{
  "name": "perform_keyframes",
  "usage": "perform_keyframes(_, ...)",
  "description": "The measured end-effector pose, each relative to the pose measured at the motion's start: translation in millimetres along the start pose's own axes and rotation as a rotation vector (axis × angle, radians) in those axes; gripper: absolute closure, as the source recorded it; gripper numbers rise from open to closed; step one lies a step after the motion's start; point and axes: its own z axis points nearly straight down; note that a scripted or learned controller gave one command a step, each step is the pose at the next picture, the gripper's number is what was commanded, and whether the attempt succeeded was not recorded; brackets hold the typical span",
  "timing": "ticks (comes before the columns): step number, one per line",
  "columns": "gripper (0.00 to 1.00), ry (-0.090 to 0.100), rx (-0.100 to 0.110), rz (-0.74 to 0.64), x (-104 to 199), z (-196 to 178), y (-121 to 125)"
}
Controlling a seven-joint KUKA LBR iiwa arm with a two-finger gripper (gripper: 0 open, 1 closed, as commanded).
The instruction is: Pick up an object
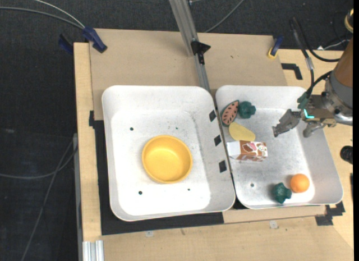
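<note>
yellow bowl (166, 158), orange ball (300, 183), white bins (120, 142)

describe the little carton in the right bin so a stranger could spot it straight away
Take the right-hand white bin and look along its left wall, about halfway down. The small carton lies there on its side, just below a pale yellow piece. It is the only boxy, white-and-brown printed thing there; its neighbours are rounded toy foods.

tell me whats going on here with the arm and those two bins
The arm's gripper hangs over the right bin, fingers spread, with nothing between them. Below lie a small carton, a yellow piece, an orange ball and two green toys. A yellow bowl sits in the left bin. Nothing is picked up yet.
</note>
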Motion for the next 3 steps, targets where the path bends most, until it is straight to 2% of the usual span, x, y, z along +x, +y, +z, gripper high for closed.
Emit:
perform_keyframes(1, 0.00, 0.000, -0.003, 0.000, 0, -1, 0)
perform_keyframes(2, 0.00, 0.001, 0.005, 0.002, -2, 43, 3)
perform_keyframes(3, 0.00, 0.002, 0.009, 0.002, -2, 107, -5)
